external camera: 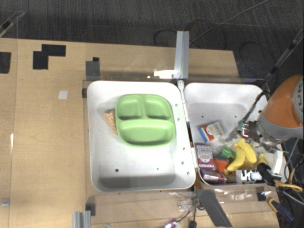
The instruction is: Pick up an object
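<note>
Your gripper (248,136) hovers over the right bin (213,96), crowded by banana (243,156), carton (210,130) and packet (204,156); jaw state unclear.

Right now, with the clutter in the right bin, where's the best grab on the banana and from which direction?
Probably from above, across the banana's narrow width at mid-body. It lies flat with its curve exposed on top of the pile, tips pointing down-left and right. The green toy and red item crowd its left side, so a sideways approach looks blocked. The end effector sits just above it already.
</note>
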